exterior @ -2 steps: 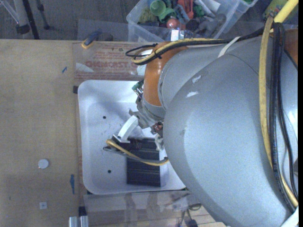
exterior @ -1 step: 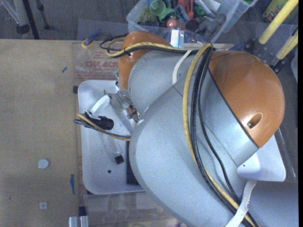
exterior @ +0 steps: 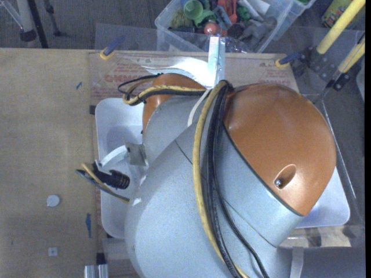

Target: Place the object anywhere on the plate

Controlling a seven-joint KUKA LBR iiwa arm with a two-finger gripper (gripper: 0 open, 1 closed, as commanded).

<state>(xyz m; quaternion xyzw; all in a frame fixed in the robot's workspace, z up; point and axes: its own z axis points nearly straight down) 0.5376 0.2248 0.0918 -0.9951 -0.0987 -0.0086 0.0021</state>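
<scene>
Arm (exterior: 232,201) filled most of frame, grey body with orange cap, black and yellow cables running along it. Left bin (exterior: 107,126) showed only white rim and bit of wall past arm; right bin (exterior: 333,204) showed corner at right. Gripper was hidden under arm, so finger state: could not tell. Object and plate: location could not be told, arm covered bins. Clear tub of coloured toys (exterior: 232,10) sat beyond bench.
</scene>
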